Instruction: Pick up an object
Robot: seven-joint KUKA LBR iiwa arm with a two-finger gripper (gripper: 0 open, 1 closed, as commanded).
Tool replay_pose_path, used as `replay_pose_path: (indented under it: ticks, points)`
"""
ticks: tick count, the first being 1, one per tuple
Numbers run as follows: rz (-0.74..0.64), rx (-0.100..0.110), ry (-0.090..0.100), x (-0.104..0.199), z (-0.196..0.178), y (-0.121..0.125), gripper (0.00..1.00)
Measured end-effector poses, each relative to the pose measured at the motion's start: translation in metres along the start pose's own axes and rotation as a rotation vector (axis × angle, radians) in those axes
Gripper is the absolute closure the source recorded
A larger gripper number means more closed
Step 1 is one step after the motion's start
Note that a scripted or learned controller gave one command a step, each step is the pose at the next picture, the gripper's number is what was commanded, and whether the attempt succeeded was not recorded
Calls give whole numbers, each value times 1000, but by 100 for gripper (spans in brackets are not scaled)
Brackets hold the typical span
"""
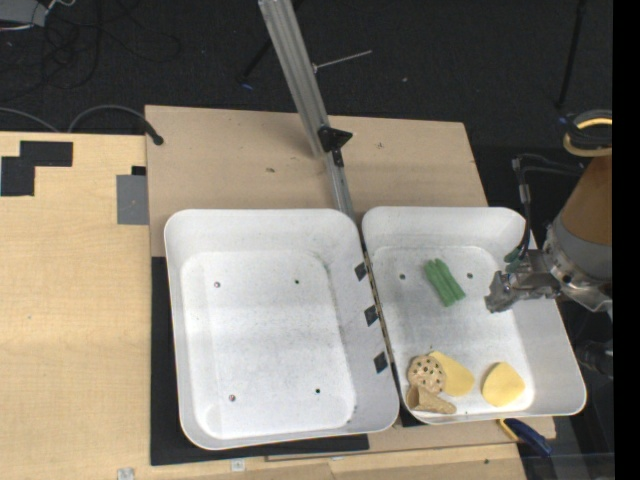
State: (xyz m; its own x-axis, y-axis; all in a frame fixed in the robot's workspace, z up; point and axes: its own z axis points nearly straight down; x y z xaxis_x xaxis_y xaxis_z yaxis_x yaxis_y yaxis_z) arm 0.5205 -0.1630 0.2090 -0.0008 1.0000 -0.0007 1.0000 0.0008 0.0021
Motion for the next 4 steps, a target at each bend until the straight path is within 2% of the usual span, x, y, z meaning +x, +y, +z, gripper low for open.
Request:
replay_pose_path:
  ticks: [1, 2, 3, 4]
  points:
    - [-1, 2, 1, -1, -25, 0, 100]
    - [-4, 7, 4, 54, -17, -2, 100]
    - [-5, 5, 4, 117, -20, 8, 100]
    - [-2, 5, 1, 164, -17, 23, 100]
